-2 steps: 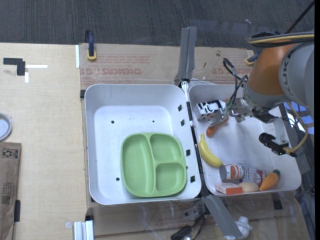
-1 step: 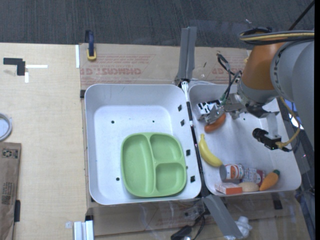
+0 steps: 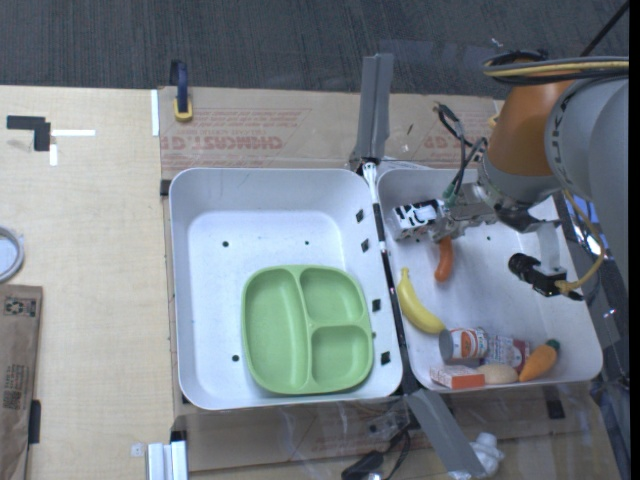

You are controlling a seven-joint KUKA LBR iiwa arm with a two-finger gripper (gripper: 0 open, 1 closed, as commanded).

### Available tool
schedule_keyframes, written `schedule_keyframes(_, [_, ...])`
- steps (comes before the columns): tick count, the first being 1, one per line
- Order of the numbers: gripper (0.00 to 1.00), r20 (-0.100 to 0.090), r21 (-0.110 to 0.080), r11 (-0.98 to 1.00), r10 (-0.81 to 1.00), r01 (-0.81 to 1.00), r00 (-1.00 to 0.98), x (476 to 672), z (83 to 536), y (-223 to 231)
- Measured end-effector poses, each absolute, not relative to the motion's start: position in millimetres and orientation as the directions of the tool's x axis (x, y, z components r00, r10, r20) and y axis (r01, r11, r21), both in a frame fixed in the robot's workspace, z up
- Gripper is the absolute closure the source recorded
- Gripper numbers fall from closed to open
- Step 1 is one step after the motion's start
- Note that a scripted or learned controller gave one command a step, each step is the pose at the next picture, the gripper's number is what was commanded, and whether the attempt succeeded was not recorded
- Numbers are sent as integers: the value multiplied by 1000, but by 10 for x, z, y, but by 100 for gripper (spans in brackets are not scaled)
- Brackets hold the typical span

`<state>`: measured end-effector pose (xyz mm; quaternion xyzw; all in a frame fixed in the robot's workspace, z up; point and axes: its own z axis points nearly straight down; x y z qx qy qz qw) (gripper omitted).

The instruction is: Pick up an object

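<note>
Gripper point(image 3: 432, 230) low in right bin point(image 3: 575, 368), above small orange carrot-shaped piece point(image 3: 444, 259). Jaw state: cannot tell, nothing seen held. Best to centre over piece, descend straight, avoid banana point(image 3: 417, 305) nearby.

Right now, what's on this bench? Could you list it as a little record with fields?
left bin: green divided plate
right bin: banana, can, carrot, small orange-red object, a red and white packet
arm: reaches in from the right, over the right bin
hand: low over the right bin's far left part, just above the orange-red object
holding anything: cannot tell
</note>
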<state>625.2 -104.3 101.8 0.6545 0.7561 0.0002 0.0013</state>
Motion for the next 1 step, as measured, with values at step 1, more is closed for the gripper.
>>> schedule_keyframes(1, [100,-2,-1,-155,988,988,155,6313,1912,-619])
